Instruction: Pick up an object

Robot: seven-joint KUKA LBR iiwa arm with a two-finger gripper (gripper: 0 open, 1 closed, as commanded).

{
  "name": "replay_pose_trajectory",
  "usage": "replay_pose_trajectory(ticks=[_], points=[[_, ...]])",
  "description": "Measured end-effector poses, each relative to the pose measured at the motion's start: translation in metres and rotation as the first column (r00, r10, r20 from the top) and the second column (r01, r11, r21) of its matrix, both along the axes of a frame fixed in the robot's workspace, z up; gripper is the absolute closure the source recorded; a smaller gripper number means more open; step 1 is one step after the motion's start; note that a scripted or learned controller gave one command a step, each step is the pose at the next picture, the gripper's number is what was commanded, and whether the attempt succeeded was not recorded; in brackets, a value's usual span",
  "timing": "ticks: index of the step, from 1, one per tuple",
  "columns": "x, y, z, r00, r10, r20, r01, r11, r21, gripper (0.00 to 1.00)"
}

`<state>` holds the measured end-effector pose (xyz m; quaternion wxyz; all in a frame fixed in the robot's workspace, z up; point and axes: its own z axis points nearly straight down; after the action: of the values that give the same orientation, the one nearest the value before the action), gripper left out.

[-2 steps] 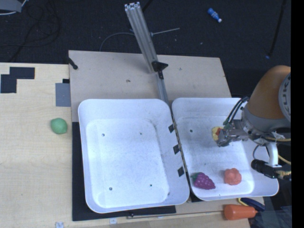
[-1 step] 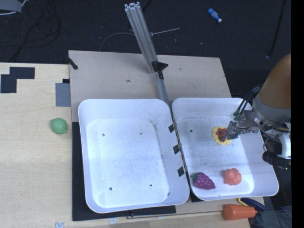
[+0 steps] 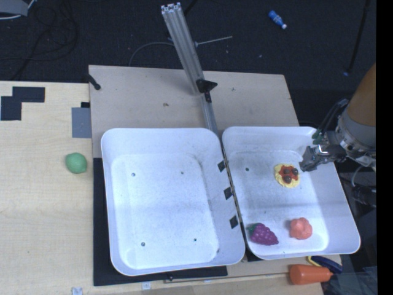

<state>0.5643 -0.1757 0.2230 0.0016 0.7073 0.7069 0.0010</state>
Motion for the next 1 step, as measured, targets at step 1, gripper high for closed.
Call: replay_pose_trajectory(ticks=[1], points=[[-0.0091,0.0526,-0.0093,1.000,0.004,-0.004,-0.004,1.000,0.002,1.00]])
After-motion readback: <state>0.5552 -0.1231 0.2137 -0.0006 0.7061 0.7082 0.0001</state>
